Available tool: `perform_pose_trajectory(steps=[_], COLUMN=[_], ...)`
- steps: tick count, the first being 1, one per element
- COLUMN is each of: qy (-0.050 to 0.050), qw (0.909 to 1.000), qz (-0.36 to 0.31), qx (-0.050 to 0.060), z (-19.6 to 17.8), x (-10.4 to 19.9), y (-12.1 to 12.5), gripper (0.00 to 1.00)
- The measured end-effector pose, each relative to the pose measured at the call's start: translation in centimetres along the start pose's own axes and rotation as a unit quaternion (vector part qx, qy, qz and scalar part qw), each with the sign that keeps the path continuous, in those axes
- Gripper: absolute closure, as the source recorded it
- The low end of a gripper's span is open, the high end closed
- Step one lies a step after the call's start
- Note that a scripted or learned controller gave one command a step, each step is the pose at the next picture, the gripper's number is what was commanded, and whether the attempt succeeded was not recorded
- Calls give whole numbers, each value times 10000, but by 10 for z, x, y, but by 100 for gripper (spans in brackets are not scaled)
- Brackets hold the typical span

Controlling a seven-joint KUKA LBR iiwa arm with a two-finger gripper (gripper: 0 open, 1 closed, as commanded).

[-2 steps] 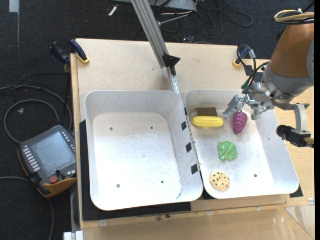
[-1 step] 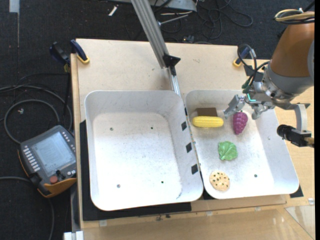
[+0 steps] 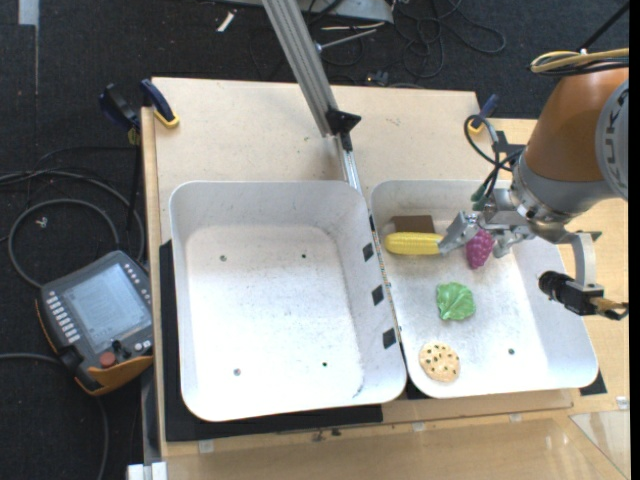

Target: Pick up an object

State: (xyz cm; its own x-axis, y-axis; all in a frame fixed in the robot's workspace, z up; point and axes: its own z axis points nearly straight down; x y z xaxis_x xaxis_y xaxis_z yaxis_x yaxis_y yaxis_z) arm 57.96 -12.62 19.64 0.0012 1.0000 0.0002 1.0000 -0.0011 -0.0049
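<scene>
Two shallow white bins are seen side by side on a pale wooden bench [image 3: 260, 128]. The left bin [image 3: 265, 298] carries only small dark specks on its floor. In the right bin [image 3: 560, 358] four toy food items are spread out. A yellow corn cob [image 3: 412, 243] lies near the far left corner, with a brown block [image 3: 412, 225] just behind it and touching it. A bunch of purple grapes [image 3: 479, 248] is seen just to the right of the corn cob, directly beneath the gripper [image 3: 478, 226]. A green leafy piece [image 3: 455, 301] rests near the middle of that bin, and a round tan cookie with dark chips [image 3: 439, 361] lies near the front left corner. The grey arm with its orange band [image 3: 575, 133] is reached in from the right, and the gripper is lowered over the far part of the right bin, at the grapes. Whether the grapes are grasped or merely overlapped cannot be told, since the tips are hidden in the clutter of the wrist. A slanted aluminium rail [image 3: 305, 53] runs down toward the gap between the bins. A teach pendant [image 3: 98, 313] rests on the dark floor to the left of the bench.
</scene>
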Motion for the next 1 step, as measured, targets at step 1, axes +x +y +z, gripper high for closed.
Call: perform_pose_trajectory(steps=[1], qy=[1], qw=[10000], qz=[1], qx=[1], z=[46], x=[-5], y=[2], gripper=[0])
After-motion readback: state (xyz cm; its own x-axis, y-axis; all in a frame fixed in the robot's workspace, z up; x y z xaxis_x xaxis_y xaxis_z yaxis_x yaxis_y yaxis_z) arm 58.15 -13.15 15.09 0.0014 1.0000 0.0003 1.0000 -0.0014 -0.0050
